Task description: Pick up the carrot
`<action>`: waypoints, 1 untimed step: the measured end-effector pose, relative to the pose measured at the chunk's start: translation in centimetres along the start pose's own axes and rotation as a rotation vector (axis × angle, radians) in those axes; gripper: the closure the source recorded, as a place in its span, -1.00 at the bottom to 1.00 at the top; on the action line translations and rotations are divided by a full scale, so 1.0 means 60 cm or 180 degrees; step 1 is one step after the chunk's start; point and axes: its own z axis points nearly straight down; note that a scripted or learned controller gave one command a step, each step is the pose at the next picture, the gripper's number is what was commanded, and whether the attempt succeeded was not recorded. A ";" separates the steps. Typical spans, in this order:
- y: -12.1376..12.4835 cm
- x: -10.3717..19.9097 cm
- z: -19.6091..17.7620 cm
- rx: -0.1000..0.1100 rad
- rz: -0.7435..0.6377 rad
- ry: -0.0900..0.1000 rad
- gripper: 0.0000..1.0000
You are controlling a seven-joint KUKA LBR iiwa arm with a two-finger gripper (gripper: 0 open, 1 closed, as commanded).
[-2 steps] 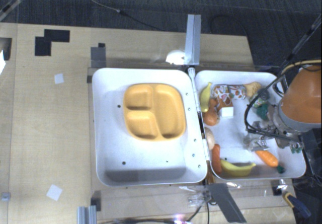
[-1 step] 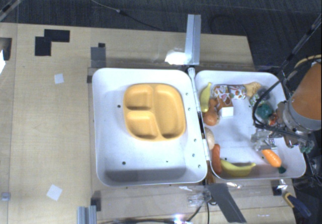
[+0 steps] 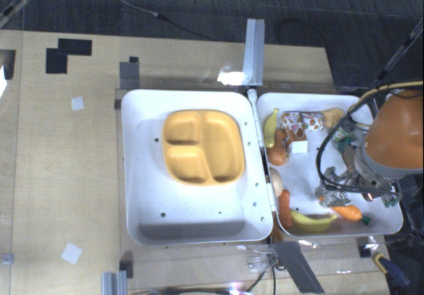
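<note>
Carrot point(image 3: 347, 212) is lying in the near right corner of the right bin point(image 3: 311, 229), orange with a green tip, stretched almost level and just beside the right end of a banana point(image 3: 313, 221). We are seeing our pincer point(image 3: 344, 189) hanging just above it, under the wrist with its orange band point(image 3: 396, 129), but dark cables and metal parts are crowding that spot, so we cannot tell whether it is spread or pressed together, nor whether it is touching the carrot. A reddish long piece point(image 3: 284, 204) is standing along the left wall of the same bin, touching the banana's left end. Farther back we are making out a second banana point(image 3: 269, 126), a brownish rounded fruit point(image 3: 279, 154), a patterned packet point(image 3: 300, 123) and a small white card point(image 3: 299, 147). The left bin point(image 3: 142, 174) is carrying a yellow sectioned tray point(image 3: 202, 146) near its middle. Both bins are sitting side by side on the pale wooden table point(image 3: 59, 174).
</note>
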 end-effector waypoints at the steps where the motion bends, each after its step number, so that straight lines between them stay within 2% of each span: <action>1: 0.013 -0.040 -0.139 0.0015 0.0120 -0.0026 1.00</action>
